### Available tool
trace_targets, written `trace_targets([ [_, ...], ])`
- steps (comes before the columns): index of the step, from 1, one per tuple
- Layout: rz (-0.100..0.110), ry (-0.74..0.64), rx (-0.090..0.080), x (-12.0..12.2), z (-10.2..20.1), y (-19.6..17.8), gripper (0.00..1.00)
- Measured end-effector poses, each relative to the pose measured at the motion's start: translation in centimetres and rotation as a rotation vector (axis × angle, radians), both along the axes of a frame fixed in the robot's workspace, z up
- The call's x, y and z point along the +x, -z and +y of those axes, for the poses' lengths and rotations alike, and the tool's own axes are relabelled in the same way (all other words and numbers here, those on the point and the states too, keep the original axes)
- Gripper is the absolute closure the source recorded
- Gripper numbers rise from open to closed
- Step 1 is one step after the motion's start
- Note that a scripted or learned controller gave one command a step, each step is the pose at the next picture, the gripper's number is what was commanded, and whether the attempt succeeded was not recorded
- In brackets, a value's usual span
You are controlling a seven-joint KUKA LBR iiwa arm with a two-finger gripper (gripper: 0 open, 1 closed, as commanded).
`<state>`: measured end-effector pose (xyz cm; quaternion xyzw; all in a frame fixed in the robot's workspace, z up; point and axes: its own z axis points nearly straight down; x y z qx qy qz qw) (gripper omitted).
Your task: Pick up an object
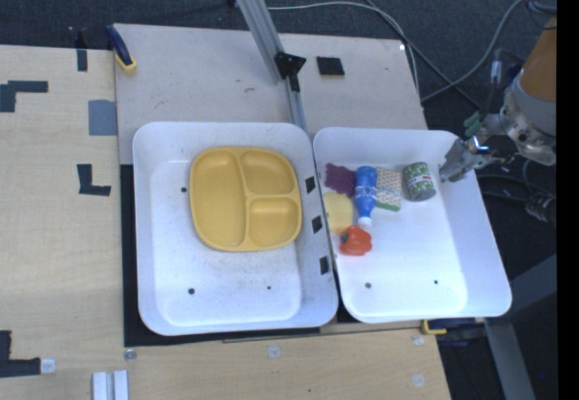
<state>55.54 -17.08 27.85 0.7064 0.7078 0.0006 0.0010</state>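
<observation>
The right bin (470, 244) holds a cluster of objects in its upper left part: a blue bottle (365, 190) with a white cap, a green-labelled can (419, 181), a purple piece (339, 177), a yellow item (337, 211), an orange-red item (355, 242) and a pale meshed object (390, 183). My gripper (455, 165) hangs over the bin's upper right rim, just right of the can and apart from it. Nothing shows between its fingers.
The left bin (163, 244) carries a yellow divided plate (244, 197). A metal pole (258, 9) slants down to the gap between the bins. Cables run across the dark floor at the back and right.
</observation>
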Motion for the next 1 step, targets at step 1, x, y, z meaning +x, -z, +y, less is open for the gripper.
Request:
trace_targets([
  [1,0.003,-0.005,0.002,0.30,5.77,0.30,1.00],
])
